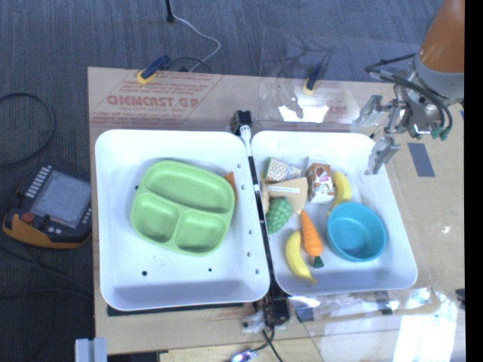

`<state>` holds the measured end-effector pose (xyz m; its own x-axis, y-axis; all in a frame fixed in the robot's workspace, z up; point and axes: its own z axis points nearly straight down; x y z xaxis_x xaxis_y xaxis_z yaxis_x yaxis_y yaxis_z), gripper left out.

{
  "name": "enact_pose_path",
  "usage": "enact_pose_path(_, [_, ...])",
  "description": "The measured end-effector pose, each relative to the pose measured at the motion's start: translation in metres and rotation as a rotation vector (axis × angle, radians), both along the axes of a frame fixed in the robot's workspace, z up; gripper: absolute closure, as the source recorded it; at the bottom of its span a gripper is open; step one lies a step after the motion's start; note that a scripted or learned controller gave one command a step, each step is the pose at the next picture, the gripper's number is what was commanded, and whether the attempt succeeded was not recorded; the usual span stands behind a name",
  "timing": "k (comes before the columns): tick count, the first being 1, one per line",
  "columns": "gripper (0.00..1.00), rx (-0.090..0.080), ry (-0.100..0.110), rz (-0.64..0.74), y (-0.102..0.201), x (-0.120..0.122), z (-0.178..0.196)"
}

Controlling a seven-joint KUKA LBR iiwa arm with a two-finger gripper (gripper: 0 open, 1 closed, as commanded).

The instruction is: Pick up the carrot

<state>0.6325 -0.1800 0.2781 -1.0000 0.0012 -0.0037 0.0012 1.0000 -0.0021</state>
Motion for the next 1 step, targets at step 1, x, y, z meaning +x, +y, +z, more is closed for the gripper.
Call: enact_pose_path(1, [0.00,0.005,0.017,-0.008,0.0458,-0.0627,-0.1407])
